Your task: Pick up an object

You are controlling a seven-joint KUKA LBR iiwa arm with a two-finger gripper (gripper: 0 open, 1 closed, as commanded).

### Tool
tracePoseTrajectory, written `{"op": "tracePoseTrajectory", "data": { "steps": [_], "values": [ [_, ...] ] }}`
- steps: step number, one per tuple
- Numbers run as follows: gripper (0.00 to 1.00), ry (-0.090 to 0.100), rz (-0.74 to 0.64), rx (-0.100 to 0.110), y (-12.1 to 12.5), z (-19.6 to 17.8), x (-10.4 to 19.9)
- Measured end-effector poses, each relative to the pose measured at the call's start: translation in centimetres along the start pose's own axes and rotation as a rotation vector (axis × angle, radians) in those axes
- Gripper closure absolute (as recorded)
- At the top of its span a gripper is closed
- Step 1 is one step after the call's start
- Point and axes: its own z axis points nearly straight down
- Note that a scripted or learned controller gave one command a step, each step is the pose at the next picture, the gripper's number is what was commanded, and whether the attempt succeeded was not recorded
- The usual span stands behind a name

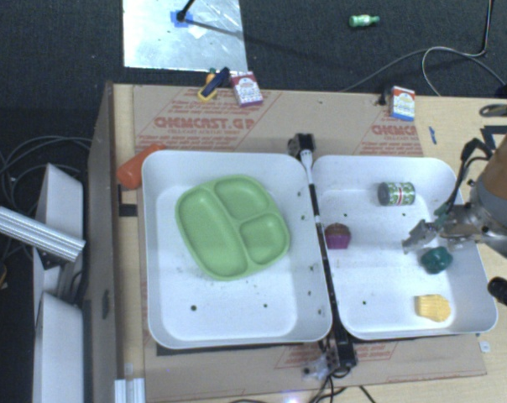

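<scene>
Single fixed camera, mounted above the bench (262,112) and looking down at a slant from a moderate distance. Both white bins fall within the field: left bin (165,309) toward 9 o'clock, right bin (363,313) toward 3 o'clock. Dark floor (52,57) fills 12 o'clock. The arm (499,183) enters at 3 o'clock.

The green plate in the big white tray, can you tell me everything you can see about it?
The green plate is pale green and looks like smooth plastic. It has rounded corners and three hollow sections: one long one on the left and two smaller ones on the right. It lies flat, right side up, turned a little askew, on the floor of the left white bin, roughly in the middle. Its sections hold nothing. Nothing but the bin floor touches it. A few dark specks dot the bin around it.
</scene>
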Motion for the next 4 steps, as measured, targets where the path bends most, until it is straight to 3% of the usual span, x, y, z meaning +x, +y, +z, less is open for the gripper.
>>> {"op": "tracePoseTrajectory", "data": {
  "steps": [1, 2, 3, 4],
  "values": [
    [0.0, 0.0, 0.002, 0.001, 2.3, 5.7, -4.2],
    [0.0, 0.0, 0.002, 0.0, 2.6, 10.4, -4.2],
    [0.0, 0.003, -0.001, 0.001, -1.7, 10.4, 6.1],
    [1.0, 0.002, -0.001, -0.003, -1.5, 9.3, 6.0]
  ]
}}
